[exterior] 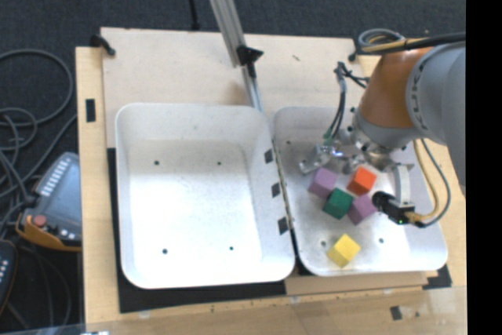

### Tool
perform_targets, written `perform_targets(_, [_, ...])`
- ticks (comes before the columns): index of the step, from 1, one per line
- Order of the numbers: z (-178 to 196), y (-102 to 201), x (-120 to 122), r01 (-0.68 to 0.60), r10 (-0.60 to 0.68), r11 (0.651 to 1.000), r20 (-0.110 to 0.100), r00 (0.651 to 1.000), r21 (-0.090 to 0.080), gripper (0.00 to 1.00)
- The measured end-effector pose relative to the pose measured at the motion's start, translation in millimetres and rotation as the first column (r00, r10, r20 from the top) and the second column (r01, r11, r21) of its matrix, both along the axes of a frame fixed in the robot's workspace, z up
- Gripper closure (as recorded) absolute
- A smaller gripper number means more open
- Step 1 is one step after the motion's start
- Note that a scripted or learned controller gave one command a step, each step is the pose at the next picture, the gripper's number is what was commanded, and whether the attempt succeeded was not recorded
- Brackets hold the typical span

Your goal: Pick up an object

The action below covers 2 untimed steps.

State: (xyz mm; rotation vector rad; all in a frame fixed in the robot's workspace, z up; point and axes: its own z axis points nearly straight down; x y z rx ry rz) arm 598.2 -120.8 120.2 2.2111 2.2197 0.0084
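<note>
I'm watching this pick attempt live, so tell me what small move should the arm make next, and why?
Probably a short descent onto the cluster. The gripper sits over the right bin, just above the purple block, with the orange block and green block crowded beside it. No block looks lifted, so lowering toward the purple one seems the likeliest step.

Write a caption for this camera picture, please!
Gripper hovers over coloured blocks, beside the purple block, in the right bin.
</note>
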Motion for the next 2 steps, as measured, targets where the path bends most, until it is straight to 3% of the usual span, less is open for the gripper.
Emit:
perform_targets(1, [-23.9, 27.2, -39.1, 0.006, -0.006, 1.0, -0.011, 1.0, 0.002, 0.0])
perform_targets(2, [-22.8, 6.9, -71.8, 0.007, -0.007, 1.0, -0.008, 1.0, 0.0, 0.0])
